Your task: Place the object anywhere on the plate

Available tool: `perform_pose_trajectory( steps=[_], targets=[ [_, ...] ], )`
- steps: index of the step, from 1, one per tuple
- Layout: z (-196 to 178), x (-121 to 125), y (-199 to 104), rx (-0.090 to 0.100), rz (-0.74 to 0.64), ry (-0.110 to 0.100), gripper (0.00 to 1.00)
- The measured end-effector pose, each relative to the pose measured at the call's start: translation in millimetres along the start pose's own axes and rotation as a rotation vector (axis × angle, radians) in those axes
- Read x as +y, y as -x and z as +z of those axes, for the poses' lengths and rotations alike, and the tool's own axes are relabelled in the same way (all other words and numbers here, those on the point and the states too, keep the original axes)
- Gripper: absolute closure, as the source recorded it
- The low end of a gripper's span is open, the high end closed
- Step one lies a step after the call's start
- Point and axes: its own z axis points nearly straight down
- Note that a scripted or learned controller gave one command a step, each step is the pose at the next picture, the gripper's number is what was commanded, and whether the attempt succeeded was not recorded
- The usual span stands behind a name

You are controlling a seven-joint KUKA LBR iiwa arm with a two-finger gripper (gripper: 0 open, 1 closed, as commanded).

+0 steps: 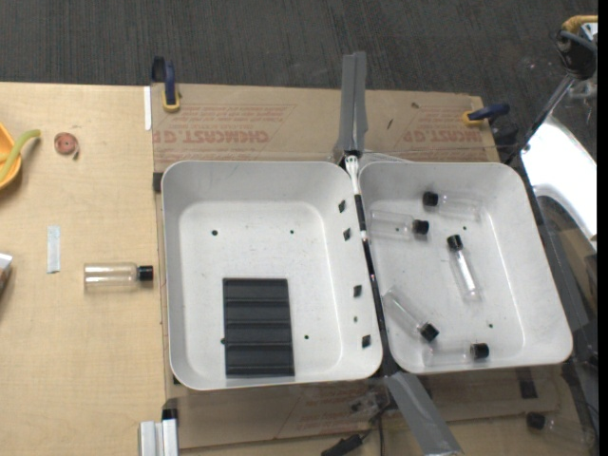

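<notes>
Camera view — 5 capped vials [463,266] in right bin [532,255], axes mixed; ridged black plate [257,328] in left bin [190,255].

Yellow curved plastic object [11,156]: left frame edge is cutting it off; identity cannot be told.
Pale flat item [4,272], lower on the counter: the same edge is cropping all but a corner.
Clear plastic vials with black caps [463,266] in the right white bin [541,255]: transparent bodies are blending into the white floor; outlines and exact count are staying uncertain.
White and grey equipment [560,160] at far right: partly cropped, type unclear.
Metal bracket [157,437]: bottom edge is cutting it off.
</notes>
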Motion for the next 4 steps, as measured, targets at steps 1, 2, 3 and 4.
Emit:
perform_pose_trajectory(
  steps=[1, 2, 3, 4],
  targets=[
    [-0.5, 50.2, 33.4, -0.001, 0.001, 0.0, 0.0],
    [-0.2, 19.0, -29.8, 0.001, 0.0, 0.0, 0.0],
    [-1.0, 54.6, 7.8, 0.0, 0.001, -0.001, 0.0],
    [-0.8, 17.0, -38.0, 0.001, -0.057, 0.0, 0.0]
  ],
)
